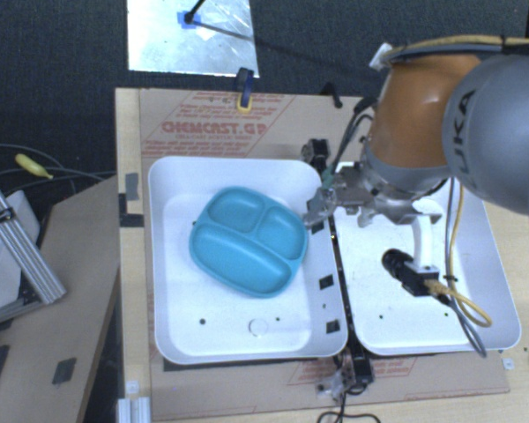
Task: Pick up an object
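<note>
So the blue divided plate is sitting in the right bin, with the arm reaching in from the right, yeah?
Not quite. The camera view shows the blue plate lying in the left bin, not the right one. The rest holds: the arm reaches in from the right.

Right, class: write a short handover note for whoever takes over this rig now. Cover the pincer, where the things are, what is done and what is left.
Pincer: low over the divider between the two bins, at the right rim of the blue plate. Its grip cannot be judged from this view.
Things: the plate, with three compartments, lies flat in the left bin. The arm hangs over the right bin.
Done: the pincer is at the plate's edge, but the plate is not lifted.
Left: get a grip on the plate, probably at its right rim, and raise it clear of the bin.
</note>
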Controlling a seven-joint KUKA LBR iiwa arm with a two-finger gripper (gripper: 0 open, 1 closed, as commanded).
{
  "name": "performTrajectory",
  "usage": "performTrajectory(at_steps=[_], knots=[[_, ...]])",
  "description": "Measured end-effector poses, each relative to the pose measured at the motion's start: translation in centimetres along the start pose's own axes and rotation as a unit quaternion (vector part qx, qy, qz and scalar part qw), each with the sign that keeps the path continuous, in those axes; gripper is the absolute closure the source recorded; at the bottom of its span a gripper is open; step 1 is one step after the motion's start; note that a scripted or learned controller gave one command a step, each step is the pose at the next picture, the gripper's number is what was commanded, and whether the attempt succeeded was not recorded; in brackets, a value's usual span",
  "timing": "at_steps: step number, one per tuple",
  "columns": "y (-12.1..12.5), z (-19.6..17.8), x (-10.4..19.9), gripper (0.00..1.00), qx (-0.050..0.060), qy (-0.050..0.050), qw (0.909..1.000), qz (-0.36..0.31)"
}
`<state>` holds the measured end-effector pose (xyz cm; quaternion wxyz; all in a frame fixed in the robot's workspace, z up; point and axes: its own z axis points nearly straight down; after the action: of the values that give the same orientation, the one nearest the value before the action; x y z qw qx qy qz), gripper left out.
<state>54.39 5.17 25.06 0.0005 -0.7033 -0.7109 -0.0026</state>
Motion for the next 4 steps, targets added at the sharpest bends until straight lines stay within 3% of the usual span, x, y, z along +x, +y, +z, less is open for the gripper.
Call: performTrajectory(at_steps=[1, 2, 3, 4], knots=[[0.0, -10.9, 3.4, 0.00, -0.006, 0.000, 1.0000, 0.001], [0.0, -11.4, 3.2, 1.00, -0.002, -0.002, 1.0000, 0.000], [-3.8, -10.7, 12.0, 1.00, 0.002, 0.000, 1.0000, -0.001], [-4.7, -22.8, 7.8, 1.00, -0.006, 0.000, 1.0000, 0.006]])
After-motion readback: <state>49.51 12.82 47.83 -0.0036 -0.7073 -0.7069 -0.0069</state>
